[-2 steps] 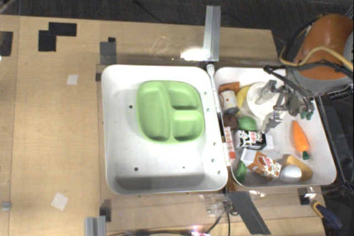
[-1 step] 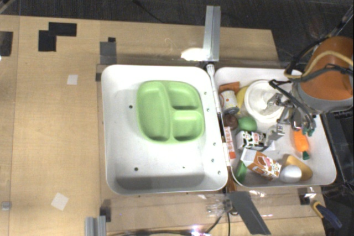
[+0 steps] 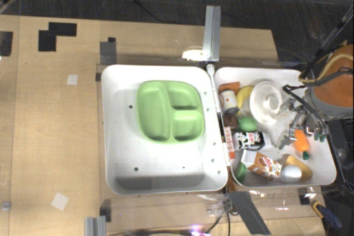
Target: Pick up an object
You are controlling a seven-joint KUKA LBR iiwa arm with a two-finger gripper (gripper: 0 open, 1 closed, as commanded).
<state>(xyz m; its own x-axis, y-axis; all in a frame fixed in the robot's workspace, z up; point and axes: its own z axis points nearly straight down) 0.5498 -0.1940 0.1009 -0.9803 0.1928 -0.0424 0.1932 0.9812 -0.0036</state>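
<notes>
Pale wooden bench (image 3: 50, 135) against dark carpet, green divided tray (image 3: 168, 110) in left bin (image 3: 119, 174), cluttered right bin (image 3: 326, 171) holding orange carrot-like object (image 3: 302, 143) just beside lowered gripper (image 3: 294, 131), finger spread impossible to tell.

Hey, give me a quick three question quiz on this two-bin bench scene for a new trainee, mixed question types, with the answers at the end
1. True or false: the green divided plate lies in the right bin.
2. Which bin is the gripper over? A) the left bin B) the right bin C) neither.
3. Fill in: the white egg-shaped object lies near the right bin's ____ edge in the camera view.

Key:
1. False; it lies in the left bin.
2. B; it hangs over the clutter beside the orange piece.
3. Lower, close to the small printed carton.
</notes>
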